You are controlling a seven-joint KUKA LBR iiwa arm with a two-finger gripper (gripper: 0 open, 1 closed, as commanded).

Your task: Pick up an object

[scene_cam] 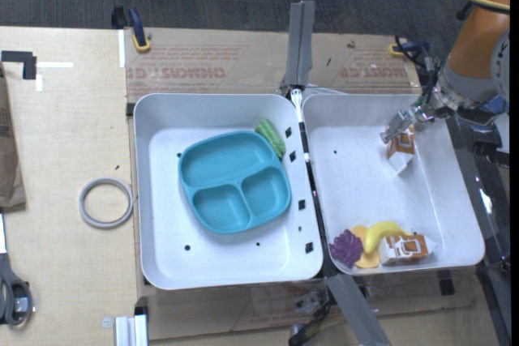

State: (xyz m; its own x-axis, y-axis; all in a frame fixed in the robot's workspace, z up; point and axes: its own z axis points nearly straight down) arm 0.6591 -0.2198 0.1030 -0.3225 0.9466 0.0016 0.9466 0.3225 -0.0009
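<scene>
My gripper point(400, 130) hangs over the far right part of the right bin point(357, 182), reaching in from the right. Between its grey fingers sits a small brown-and-white carton point(401, 150), which dangles just below the fingertips; the gripper is shut on it. At the near edge of the same bin lie a purple bunch of grapes point(347, 248), a yellow banana point(379, 234) and an orange-and-white carton point(405, 249), packed close together.
The left bin point(162, 239) holds a blue divided plate point(235, 182) with a green leafy item point(272, 138) at its far right corner. On the bench to the left lie a grey tape ring point(105, 201) and scissors point(12, 300).
</scene>
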